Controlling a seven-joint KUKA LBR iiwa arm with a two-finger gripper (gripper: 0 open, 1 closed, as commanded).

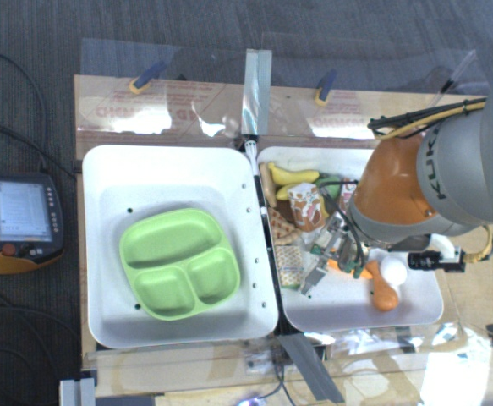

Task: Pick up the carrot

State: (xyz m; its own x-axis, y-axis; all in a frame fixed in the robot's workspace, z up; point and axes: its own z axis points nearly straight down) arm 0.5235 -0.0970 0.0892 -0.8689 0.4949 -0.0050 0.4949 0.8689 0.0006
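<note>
The carrot (382,293) lies in the right bin (415,311), near its front wall, just beside a white egg (393,271). The tool (322,265) hangs left of the carrot over the same bin; whether it is wide or narrow I cannot tell. A banana (293,175) lies behind the carrot. The left bin (111,176) holds a green tray (178,262).

Grey arm w/ orange band reaching in from right, claw (320,265) angled down-left
</note>
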